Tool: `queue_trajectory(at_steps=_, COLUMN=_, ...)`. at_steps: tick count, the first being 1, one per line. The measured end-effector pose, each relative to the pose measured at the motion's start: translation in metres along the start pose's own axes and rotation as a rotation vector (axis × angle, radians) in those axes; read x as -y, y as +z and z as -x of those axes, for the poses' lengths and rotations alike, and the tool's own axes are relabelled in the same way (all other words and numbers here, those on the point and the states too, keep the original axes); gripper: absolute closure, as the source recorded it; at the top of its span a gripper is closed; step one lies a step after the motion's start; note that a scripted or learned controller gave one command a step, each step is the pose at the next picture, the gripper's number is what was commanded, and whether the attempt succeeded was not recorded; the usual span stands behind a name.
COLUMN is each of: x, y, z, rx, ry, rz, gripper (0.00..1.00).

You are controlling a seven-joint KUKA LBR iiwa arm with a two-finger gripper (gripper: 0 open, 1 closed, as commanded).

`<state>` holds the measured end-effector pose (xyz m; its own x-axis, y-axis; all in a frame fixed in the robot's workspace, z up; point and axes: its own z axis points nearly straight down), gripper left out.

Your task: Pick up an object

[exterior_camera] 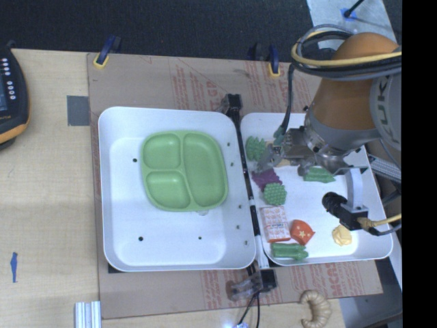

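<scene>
The right white bin (372,251) holds several small toy foods. Along its left side lie a green leafy piece (256,147), a purple grape bunch (265,178), a round green knobbly piece (275,194), a pink-red packet (274,223), a red piece (302,231) and a green pod (289,252). Another green piece (319,176) and a yellow piece (342,236) lie further right. My gripper (280,152) hangs low over the bin's upper left part, just right of the leafy piece and above the grapes. The wrist hides its tip.
The left white bin (119,244) holds a green divided plate (184,171). A black cable part (339,208) hangs over the right bin. A tan curled object (316,308) lies on the bench in front of the bins. A pendant (10,94) sits far left.
</scene>
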<state>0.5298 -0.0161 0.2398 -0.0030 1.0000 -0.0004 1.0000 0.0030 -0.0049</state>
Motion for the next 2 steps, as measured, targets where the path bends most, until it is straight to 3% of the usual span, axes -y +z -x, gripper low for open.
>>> queue_trajectory(at_steps=1, x=0.001, y=0.051, z=0.057, rx=0.002, ry=0.004, rz=-0.005, gripper=0.0)
queue_trajectory(at_steps=2, x=-0.031, y=0.138, z=0.081, rx=0.001, ry=0.0, rz=-0.004, gripper=0.0)
